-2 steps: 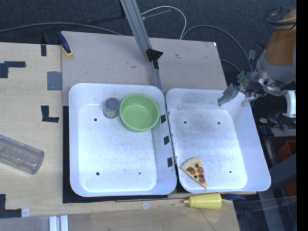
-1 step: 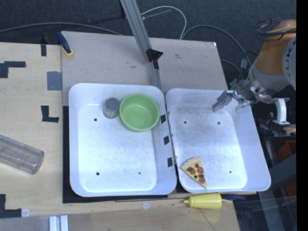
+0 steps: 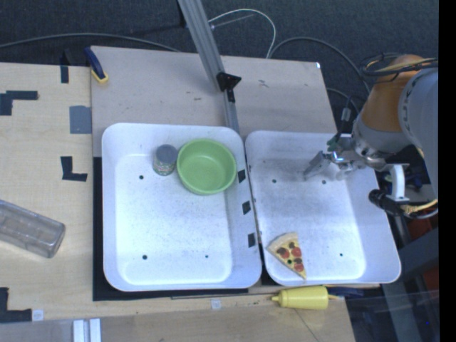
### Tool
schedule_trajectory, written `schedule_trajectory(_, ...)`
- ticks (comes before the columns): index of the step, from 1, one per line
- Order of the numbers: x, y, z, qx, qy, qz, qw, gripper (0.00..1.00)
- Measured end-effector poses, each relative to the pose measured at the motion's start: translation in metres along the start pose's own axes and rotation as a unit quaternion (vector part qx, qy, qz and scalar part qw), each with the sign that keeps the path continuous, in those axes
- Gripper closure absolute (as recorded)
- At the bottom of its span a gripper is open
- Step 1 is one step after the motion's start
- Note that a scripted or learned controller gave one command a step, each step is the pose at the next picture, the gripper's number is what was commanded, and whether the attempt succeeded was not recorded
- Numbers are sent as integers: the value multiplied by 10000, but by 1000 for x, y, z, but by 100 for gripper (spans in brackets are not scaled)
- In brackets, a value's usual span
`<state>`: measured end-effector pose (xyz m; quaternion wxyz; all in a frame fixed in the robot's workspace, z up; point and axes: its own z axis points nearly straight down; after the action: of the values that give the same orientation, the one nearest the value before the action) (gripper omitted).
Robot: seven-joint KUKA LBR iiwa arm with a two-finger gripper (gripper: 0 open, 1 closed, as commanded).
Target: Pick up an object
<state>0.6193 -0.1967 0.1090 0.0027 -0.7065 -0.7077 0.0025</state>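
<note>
Pizza slice (image 3: 288,253) lies flat in the right bin's (image 3: 370,262) near-left corner, its long axis slanting, tip toward the bin's near edge, crust toward the left bin (image 3: 125,262). Gripper (image 3: 313,168) hangs over the right bin's far part, well apart from it; whether it is spread or pressed together I cannot tell.

Both white bins (image 3: 128,262) look like smooth plastic, speckled with dark flecks. The green bowl (image 3: 206,166) is matt plastic, and the bench (image 3: 43,184) at the frame's left shows pale wood grain. The clear container (image 3: 27,229) at lower left looks glossy.
</note>
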Motion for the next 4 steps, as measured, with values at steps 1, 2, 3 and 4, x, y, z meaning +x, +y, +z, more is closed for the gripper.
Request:
schedule_trajectory(1,0,2,-14,-29,-6,-8,10000,100)
schedule_trajectory(2,3,2,-57,-53,-5,1,10000,100)
schedule_trajectory(3,1,7,-101,-58,-8,2,10000,100)
schedule_trajectory(4,1,7,-120,-43,-2,0,10000,100)
